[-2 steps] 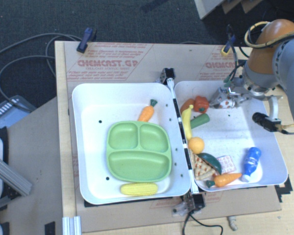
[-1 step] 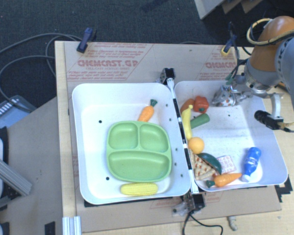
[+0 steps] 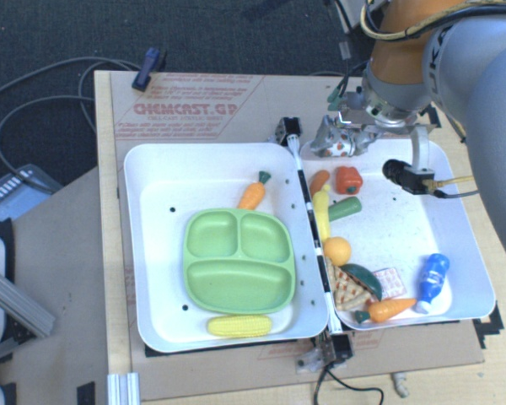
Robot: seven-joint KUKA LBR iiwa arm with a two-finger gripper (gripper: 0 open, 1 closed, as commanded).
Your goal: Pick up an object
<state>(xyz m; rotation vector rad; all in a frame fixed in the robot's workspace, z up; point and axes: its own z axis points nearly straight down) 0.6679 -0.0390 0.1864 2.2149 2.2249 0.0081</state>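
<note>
A: Red pepper (image 3: 347,178) — where does it sit?

B: In the right bin (image 3: 455,251), near the back rim, just right of the divider (image 3: 308,226) where the two bins meet. It looks glossy and blocky.

A: What crowds it?

B: A small orange piece (image 3: 319,180) lies between it and the divider. Just in front lies a green cucumber (image 3: 344,209), smooth and rod-shaped, and a yellow banana (image 3: 321,216) runs along the divider. Further forward by the divider sits a round orange fruit (image 3: 337,250), then a waffle (image 3: 347,289) with a gridded face, partly under a dark green leaf-like piece (image 3: 367,279).

A: And the gripper (image 3: 341,137)?

B: It hangs over the back rim, right of the divider and just behind the pepper. I cannot tell how its tips stand; something white with red spots shows there.

A: Left of the divider?

B: A pale green plate (image 3: 239,260) with three compartments, a carrot (image 3: 253,194) behind it, a ridged corn cob (image 3: 239,326) in front.
</note>
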